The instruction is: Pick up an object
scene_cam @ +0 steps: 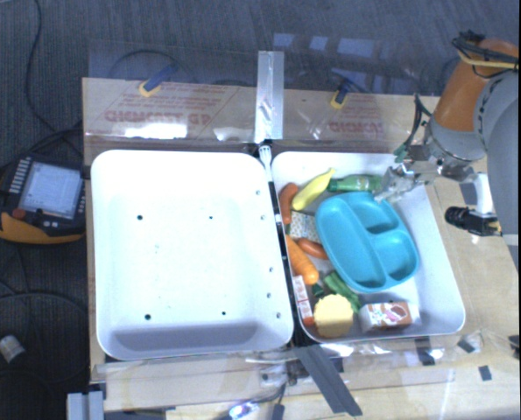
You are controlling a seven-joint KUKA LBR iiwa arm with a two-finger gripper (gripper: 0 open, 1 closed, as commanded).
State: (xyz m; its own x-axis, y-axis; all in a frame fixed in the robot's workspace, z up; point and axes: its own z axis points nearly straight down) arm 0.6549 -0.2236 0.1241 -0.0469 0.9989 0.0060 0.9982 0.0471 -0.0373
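Gripper sits at the far-right corner of the right bin, just beside the blue divided tray and green vegetable; I cannot tell how it is set. Nothing lifted that I can see: banana, carrots, yellow block and carton all lie in the bin. I judge the pick not yet made.
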